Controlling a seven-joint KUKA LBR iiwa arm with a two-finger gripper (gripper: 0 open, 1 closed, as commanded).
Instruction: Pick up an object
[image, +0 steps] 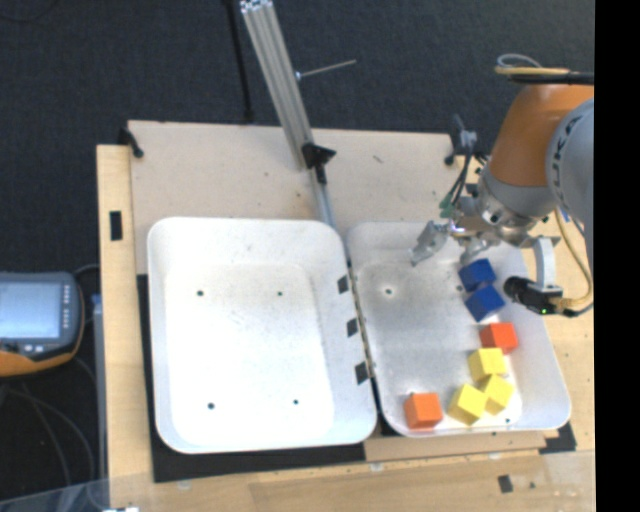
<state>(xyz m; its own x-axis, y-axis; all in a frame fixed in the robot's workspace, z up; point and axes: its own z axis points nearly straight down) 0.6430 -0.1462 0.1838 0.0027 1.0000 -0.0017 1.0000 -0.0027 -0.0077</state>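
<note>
— Over the right bin (400, 330), where was your gripper (432, 243)?

— Near its far rim, at about twelve o'clock of the bin. Whether it was clenched or released, I could not tell.

— And the blocks?

— Two blue cubes (481, 287) lay at four o'clock from my gripper, near it, touching each other. Farther at five o'clock sat an orange cube (499, 336), three yellow cubes (480, 390) clustered, and another orange block (423, 409). All looked matte, hard-edged; the bin was smooth white, speckled.
</note>
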